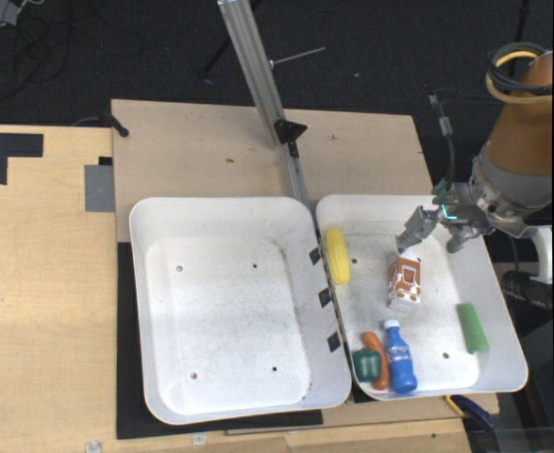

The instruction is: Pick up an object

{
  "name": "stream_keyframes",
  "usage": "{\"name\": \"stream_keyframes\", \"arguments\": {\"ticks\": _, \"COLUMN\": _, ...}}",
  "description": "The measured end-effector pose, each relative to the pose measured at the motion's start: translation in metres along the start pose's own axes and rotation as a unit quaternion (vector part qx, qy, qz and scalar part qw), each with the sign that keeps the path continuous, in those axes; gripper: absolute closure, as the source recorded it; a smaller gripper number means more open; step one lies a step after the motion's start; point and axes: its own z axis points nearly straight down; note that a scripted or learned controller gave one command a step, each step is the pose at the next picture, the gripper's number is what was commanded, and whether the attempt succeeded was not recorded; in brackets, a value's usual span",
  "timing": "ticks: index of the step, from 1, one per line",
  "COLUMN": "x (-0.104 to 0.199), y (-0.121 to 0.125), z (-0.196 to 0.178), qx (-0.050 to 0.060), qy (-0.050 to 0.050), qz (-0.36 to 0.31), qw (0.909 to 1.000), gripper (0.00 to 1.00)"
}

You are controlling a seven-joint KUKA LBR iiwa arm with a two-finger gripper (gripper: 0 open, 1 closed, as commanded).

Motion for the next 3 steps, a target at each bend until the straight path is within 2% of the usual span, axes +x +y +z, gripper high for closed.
{"name": "stream_keyframes", "arguments": {"ticks": 1, "x": -0.001, "y": 0.001, "z": -0.002, "qx": -0.002, "qy": -0.001, "qz": 0.001, "qw": 1.0, "gripper": 0.0}}
{"name": "stream_keyframes", "arguments": {"ticks": 3, "x": -0.004, "y": -0.015, "z": 0.097, "qx": 0.0, "qy": 0.0, "qz": 0.001, "qw": 1.0, "gripper": 0.0}}
